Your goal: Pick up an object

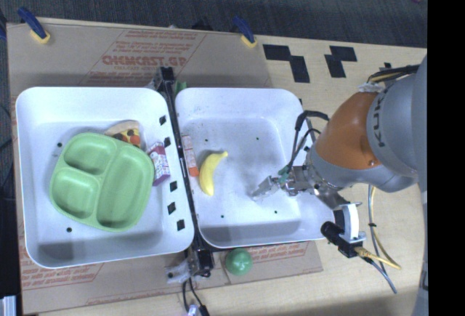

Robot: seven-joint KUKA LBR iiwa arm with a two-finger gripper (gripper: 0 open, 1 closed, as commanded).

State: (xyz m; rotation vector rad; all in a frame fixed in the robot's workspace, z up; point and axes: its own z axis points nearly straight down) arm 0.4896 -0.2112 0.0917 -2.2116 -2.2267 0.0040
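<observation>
On the bench's right bin (290, 100), the banana (209, 171) lies well left of the jaws (263, 189), whose spread I cannot tell.

one fixed camera looks down aslant on both white bins (43, 184).

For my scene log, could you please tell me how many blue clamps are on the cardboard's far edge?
2: one blue clamp at the far left corner, the other near the middle of the far edge. More may be hidden.
</observation>
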